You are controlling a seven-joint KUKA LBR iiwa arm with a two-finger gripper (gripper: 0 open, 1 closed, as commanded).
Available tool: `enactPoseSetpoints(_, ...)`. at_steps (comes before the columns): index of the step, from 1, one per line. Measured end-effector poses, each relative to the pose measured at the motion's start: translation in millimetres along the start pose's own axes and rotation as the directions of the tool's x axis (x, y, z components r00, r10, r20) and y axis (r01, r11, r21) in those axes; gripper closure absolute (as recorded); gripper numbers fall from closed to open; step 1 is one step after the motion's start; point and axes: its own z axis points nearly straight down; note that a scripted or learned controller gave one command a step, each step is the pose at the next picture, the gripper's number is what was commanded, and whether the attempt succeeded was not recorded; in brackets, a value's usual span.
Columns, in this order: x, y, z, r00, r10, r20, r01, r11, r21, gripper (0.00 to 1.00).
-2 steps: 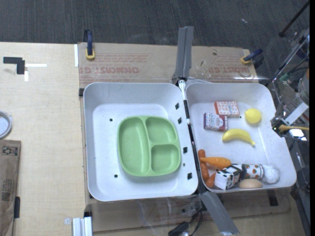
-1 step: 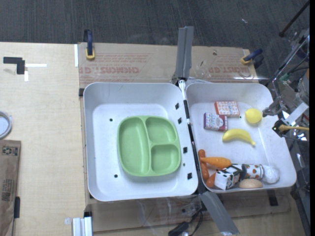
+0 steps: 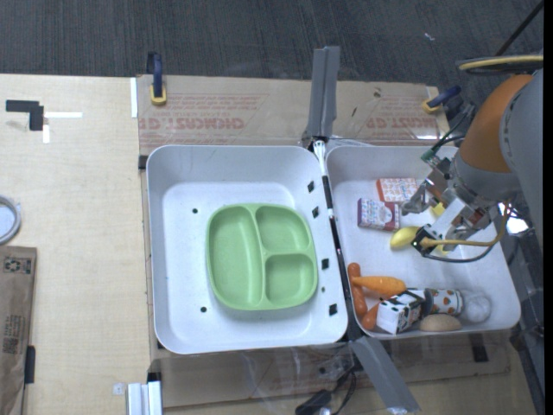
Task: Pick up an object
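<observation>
My gripper (image 3: 439,211) hangs over the right bin (image 3: 492,275), near its back right, with the grey arm and orange band reaching in from the right. Its fingers (image 3: 418,200) stand apart, open, with nothing between them. A yellow fruit (image 3: 403,238) lies just below and left of the gripper. A purple and white carton (image 3: 378,213) and a red and white box (image 3: 397,188) lie to its left.
At the right bin's front lie orange carrots (image 3: 377,283), a cow-patterned box (image 3: 397,312), a spotted toy (image 3: 444,299), a tan lump (image 3: 438,323) and a clear ball (image 3: 478,306). The left bin (image 3: 173,232) holds a green divided plate (image 3: 262,256).
</observation>
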Motion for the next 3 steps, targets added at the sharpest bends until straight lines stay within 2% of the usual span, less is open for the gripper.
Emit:
enactPoseSetpoints(1, 36, -20, 22, 0.964, 0.266, -0.007, -0.266, 0.964, -0.008, 0.0)
enactPoseSetpoints(2, 38, -19, 11, 0.965, 0.261, -0.011, -0.261, 0.965, -0.009, 1.0)
enactPoseSetpoints(3, 87, -24, -82, 0.948, 0.319, -0.002, -0.319, 0.948, -0.002, 1.0)
